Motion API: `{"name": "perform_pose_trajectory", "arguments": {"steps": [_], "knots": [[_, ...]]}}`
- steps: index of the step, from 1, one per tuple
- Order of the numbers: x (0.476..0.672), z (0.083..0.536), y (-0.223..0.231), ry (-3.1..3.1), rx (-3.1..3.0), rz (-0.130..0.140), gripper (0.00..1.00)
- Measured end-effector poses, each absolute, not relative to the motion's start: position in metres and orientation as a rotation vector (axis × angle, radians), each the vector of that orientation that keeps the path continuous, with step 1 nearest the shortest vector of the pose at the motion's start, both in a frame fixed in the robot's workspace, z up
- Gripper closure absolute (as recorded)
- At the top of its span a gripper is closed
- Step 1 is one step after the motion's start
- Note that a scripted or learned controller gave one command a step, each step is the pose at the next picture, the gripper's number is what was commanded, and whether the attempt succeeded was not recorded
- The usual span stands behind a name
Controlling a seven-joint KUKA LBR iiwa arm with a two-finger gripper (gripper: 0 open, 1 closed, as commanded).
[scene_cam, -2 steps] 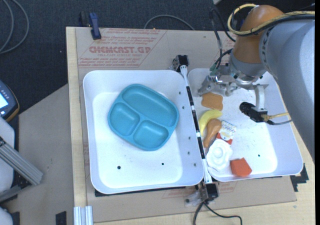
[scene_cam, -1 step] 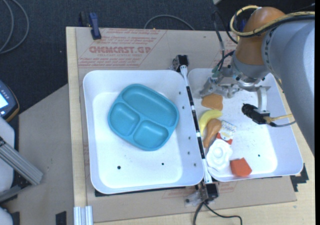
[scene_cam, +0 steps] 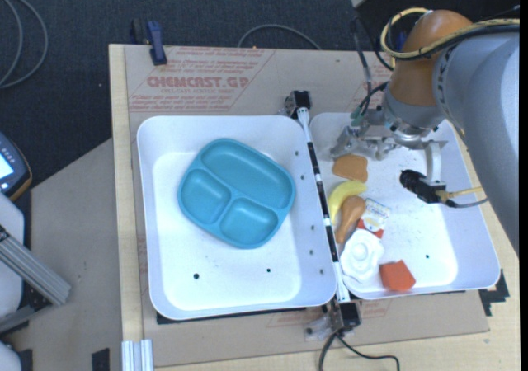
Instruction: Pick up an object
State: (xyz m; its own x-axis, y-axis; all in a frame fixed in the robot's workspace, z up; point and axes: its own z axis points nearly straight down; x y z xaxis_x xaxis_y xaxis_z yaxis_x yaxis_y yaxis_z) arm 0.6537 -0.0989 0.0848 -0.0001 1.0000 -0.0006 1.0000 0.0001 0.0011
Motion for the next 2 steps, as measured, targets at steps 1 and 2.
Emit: {"name": "perform_pose_trajectory", "arguments": {"steps": [1,2], "knots": [[0.649,0.085,-0.093,2.224,2.221,-0.002,0.00],[0.651,0.096,-0.093,2.221,2.218,0.001,1.00]]}}
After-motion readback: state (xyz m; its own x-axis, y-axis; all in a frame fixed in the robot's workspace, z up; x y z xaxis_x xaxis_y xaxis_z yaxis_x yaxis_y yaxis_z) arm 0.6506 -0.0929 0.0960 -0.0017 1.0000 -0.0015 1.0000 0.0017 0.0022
